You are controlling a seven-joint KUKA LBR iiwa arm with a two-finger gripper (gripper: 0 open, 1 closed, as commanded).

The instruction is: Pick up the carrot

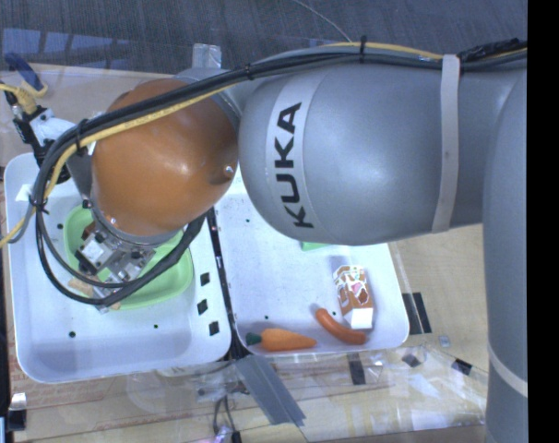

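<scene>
Carrot [281, 341] lies flat on the floor of the right bin [261, 275], at its near edge, close to the divider between the bins, green top toward the divider. Just right of it, not touching as far as I can see, a small orange-red sausage-shaped item [339, 328], angled. Beside that, a small packaged item [352, 295] with a white end, upright-ish near the bin's near right corner. Arm [353, 146] crosses over the right bin from the right, orange band [160, 160] sitting above the left bin [40, 340]. Gripper [109, 258] hangs low over the left bin, over a green bowl-like dish [169, 284], well apart from the carrot. Jaws: can't tell whether released or clenched, wrist and cables [49, 247] hide them. Nothing seen between them. Pale wood counter [436, 257] shows to the right of the bins.
</scene>
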